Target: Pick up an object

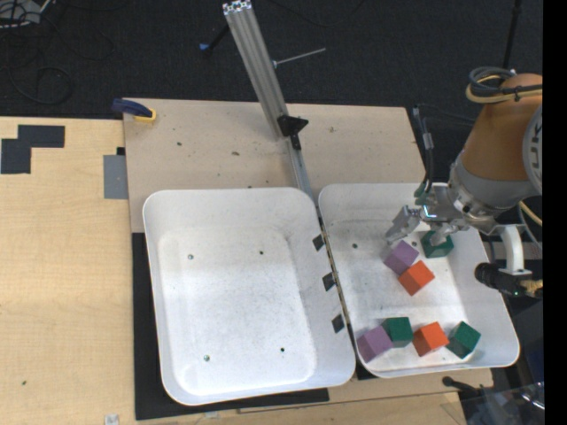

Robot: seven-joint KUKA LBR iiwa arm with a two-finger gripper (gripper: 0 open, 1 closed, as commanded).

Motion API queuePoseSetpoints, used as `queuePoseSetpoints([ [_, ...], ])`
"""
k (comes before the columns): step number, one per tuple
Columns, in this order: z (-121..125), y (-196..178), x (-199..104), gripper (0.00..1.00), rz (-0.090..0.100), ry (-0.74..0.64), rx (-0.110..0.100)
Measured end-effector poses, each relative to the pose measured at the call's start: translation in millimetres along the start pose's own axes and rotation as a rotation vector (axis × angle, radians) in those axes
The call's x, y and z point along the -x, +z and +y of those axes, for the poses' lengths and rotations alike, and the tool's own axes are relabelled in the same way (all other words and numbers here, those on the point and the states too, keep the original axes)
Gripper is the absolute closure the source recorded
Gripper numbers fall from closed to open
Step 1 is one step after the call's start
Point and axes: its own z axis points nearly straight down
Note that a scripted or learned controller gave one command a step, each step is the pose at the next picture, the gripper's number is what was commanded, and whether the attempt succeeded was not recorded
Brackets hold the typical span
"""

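Observation:
My gripper point(418, 231) hangs over the back of the right bin point(359, 215), its fingers spread apart and nothing seen between them. A small green block point(437, 246) lies just under its right finger. Just in front of the left finger sits a purple cube point(400, 257), touching an orange cube point(416, 277). Along the bin's front edge are a purple cube point(374, 341), a green cube point(399, 329), an orange cube point(431, 337) and a green cube point(463, 338).
The left bin point(152, 212) sits beside the right one, joined by black clips point(328, 281). A slanted aluminium post point(261, 69) rises behind the bins. A blue clamp point(133, 108) lies at the bench's back left corner.

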Motion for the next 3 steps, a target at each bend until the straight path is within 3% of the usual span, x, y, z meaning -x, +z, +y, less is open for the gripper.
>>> queuePoseSetpoints([
  [1,1,-3,1,0.00,-0.001,0.001,0.005],
  [2,2,41,-2,0.00,0.000,0.002,0.000],
  [3,4,79,-2,0.00,-0.002,0.006,0.009],
])
